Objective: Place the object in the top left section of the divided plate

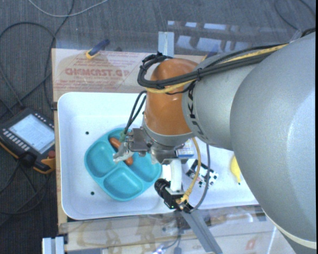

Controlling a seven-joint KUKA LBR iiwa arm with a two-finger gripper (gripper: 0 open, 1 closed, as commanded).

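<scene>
Orange object (pixel 128 161) on divided plate (pixel 103 163), orientation unclear.

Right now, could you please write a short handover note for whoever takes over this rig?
Gripper: low over the blue three-section divided plate, at its upper right; whether its jaws are open or shut is hidden.
Things: the plate lies in the left white bin. A small orange object shows beside the gripper, on the plate.
Done: unclear whether the orange object is released.
Left: confirm which section it lies in.

Grey arm (pixel 265 120) reaches leftward, orange-banded wrist (pixel 167 99) pointing down
</scene>
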